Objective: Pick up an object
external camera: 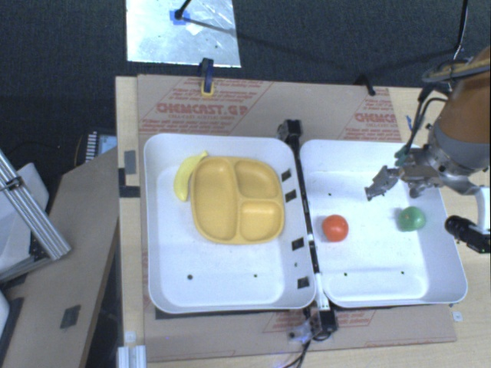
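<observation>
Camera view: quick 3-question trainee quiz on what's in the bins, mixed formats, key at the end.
1. True or false: the yellow divided tray lies in the left bin.
2. Which two things lie in the right bin? A) red ball and green ball B) banana and red ball C) tray and green ball
3. Fill in: the yellow banana lies against the tray's ____ edge.

Key
1. True.
2. A: the red ball and the green ball; the hand hangs above that bin.
3. Left.
</observation>
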`<state>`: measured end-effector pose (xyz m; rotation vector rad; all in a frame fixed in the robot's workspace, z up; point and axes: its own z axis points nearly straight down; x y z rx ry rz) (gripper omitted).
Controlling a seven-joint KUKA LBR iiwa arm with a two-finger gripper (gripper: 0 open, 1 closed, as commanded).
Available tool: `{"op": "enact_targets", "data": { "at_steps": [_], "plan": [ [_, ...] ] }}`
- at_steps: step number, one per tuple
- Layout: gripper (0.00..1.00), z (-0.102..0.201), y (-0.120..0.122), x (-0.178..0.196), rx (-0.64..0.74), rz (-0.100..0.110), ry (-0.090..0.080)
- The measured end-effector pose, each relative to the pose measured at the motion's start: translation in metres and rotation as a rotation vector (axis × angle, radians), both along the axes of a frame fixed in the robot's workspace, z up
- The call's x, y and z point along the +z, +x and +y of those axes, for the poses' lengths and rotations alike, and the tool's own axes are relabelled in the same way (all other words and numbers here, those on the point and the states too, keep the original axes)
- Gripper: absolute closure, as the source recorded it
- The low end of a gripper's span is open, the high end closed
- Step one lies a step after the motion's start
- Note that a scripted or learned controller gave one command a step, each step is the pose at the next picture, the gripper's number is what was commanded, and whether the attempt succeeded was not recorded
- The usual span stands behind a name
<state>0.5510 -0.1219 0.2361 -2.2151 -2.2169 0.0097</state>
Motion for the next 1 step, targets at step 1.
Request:
{"op": "enact_targets", "data": {
  "at_steps": [1],
  "plan": [
    [0.0,0.0002,0.0023,0.0057,0.002,-0.011,-0.001]
  ]
}}
